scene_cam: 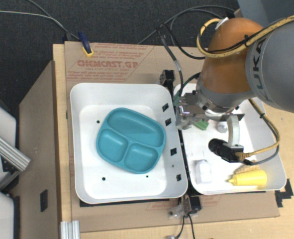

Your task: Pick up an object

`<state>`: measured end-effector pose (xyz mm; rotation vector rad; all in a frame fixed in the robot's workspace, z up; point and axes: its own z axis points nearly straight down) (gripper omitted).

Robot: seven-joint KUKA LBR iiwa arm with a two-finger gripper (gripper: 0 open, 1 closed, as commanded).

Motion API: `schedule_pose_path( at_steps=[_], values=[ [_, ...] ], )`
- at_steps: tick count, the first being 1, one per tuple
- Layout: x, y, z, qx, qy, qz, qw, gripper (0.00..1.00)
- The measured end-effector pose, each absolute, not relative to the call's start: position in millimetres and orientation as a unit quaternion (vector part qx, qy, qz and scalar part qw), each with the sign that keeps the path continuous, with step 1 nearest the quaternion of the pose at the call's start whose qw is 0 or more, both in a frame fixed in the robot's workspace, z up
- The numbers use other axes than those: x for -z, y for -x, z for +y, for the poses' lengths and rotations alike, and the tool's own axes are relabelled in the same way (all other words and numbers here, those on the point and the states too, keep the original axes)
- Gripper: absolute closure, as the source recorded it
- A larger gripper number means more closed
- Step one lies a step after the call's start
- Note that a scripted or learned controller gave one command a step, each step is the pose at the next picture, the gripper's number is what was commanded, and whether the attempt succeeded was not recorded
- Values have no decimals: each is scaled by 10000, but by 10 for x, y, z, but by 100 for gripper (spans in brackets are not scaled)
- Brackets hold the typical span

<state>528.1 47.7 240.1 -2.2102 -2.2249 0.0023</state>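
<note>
1. Closest to the lens is the arm (266,68), grey with an orange band, which covers the far part of the right bin (217,183).
2. Under it, the gripper (188,114) stands low at the left wall of this bin, just beside the border between the two bins. I cannot tell whether it is open or closed, because the wrist hides it.
3. One small green object (202,125) lies just right of the gripper, partly under the wrist. In my judgement this is the thing the gripper is going for. Nearer in the same bin lie a small white object (203,171) and a yellow object (248,178), both well apart from the gripper.
4. Left bin (87,173): a blue divided plate (131,140) lies flat in its middle.
5. What could go wrong: the gripper works very close to the bin wall, so it may hit the rim or push the bin. The green object is small and half hidden, so it may slide away instead of being held.
6. Both bins rest on a brown cardboard sheet (42,133) with red print, held by a blue and yellow clamp (86,45) at its far edge. Around the bench is dark carpet (112,9) with loose cables (17,6), and a metal rail (5,146) stands at the left.
</note>
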Motion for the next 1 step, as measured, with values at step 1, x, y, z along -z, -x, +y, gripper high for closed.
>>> schedule_pose_path(
  at_steps=[1],
  values=[
    [-2290, -5207, 910, -6, 7051, -7091, 26, 100]
  ],
)
